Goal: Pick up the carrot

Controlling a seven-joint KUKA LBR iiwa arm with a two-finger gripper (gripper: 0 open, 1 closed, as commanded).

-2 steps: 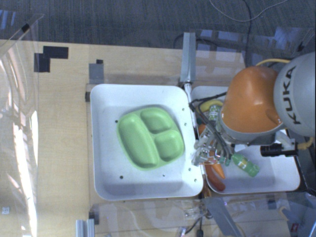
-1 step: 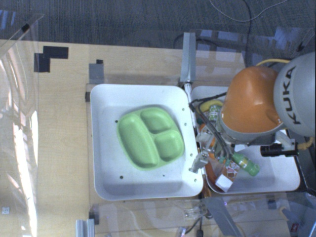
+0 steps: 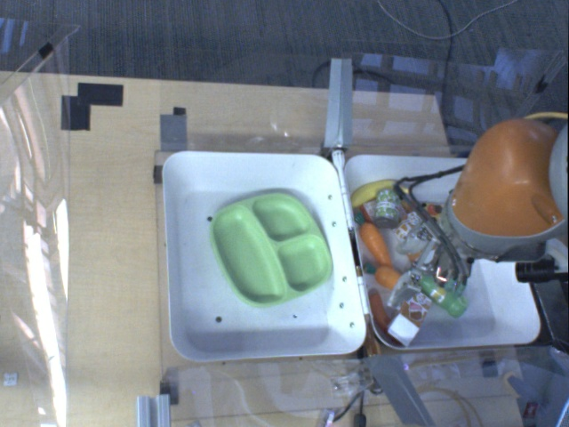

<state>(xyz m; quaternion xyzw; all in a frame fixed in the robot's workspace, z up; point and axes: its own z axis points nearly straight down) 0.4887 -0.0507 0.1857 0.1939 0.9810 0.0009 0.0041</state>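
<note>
Orange, tapered carrot (image 3: 374, 244) in right bin (image 3: 511, 327); gripper (image 3: 425, 269) grip state unclear.

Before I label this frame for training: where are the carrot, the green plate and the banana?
carrot (image 3: 374, 245), camera view, mid-body.
green plate (image 3: 240, 256), camera view, large compartment floor.
banana (image 3: 366, 191), camera view, yellow curve.

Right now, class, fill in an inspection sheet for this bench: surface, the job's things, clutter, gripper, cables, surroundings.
Surface: light wooden bench bearing two white bins side by side.
Job's things: carrot in the right bin, near its left wall.
Clutter: banana, green bottle and small packets crowd the right bin; green divided plate in the left bin.
Gripper: gripper low over the clutter, right of the carrot; nothing seen held.
Cables: white cable looped on the floor.
Surroundings: dark carpet; black tape on the bench.
</note>
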